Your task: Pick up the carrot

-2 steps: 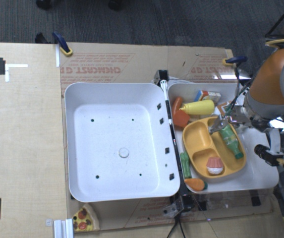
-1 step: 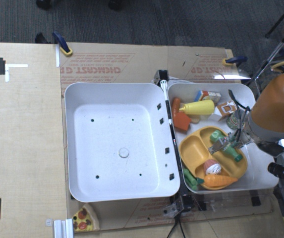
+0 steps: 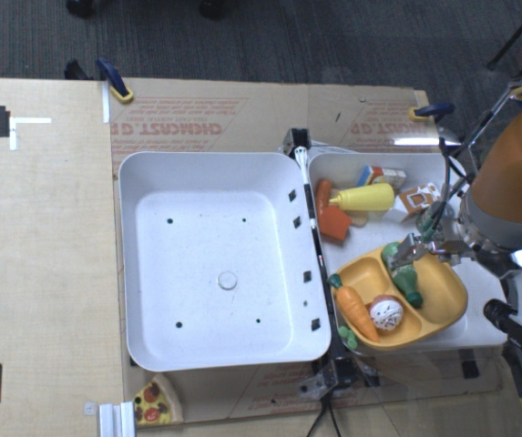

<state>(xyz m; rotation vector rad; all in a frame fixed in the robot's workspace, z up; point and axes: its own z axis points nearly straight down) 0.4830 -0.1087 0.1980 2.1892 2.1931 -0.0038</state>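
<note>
The carrot [image 3: 353, 308], orange with a green top, lies at the front left of the right bin [image 3: 479, 330], against the left edge of a yellow dish [image 3: 443, 300]. My gripper [image 3: 414, 248] hangs over the dish's back rim, up and to the right of the carrot and apart from it. Just below the gripper, a green vegetable [image 3: 407, 283] rests in the dish. A white ball with red speckles [image 3: 386, 313] sits right beside the carrot.
A yellow bottle [image 3: 363, 198], a red-orange item [image 3: 330, 220] and a small printed box [image 3: 419, 198] lie at the back of the right bin. The left bin [image 3: 151, 244] adjoins it. A pizza-slice toy [image 3: 154, 403] lies on the bench in front.
</note>
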